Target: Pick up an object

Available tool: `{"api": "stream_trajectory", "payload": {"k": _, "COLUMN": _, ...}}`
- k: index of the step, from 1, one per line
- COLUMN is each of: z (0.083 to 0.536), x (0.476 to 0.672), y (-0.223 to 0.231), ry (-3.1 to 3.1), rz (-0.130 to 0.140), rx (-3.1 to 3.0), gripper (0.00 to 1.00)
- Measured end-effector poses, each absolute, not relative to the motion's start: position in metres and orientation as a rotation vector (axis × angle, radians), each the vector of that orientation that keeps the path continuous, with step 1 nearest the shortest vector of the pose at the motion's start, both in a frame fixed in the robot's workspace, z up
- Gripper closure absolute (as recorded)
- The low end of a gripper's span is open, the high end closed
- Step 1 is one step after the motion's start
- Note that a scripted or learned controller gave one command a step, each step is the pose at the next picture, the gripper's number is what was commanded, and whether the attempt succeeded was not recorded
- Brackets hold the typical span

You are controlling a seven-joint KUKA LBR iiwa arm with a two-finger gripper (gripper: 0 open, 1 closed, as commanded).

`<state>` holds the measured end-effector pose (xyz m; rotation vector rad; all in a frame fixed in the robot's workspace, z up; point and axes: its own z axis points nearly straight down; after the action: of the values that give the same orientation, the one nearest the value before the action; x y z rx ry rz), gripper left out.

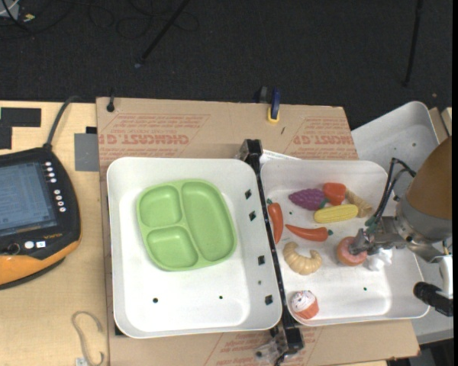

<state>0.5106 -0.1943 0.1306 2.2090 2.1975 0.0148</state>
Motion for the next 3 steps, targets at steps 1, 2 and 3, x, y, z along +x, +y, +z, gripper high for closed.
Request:
{"api": "stream_trajectory", "payload": {"k": 1, "z": 0.193, "x": 0.508, "y": -0.195, "ry": 2.220, "rz": 0.001, "rx": 2.221, "gripper": 1.00}}
{"api": "stream_trajectory", "payload": {"k": 2, "z": 0.229, "x": 0.509, "y": -0.196, "ry": 2.221, "rz": 0.001, "rx": 2.220, "gripper": 1.00}}
{"api": "stream_trajectory", "payload": {"k": 3, "z": 0.233, "x": 0.510, "y": -0.140, "ry": 2.229, "rz": 0.001, "rx": 2.220, "gripper": 1.00}}
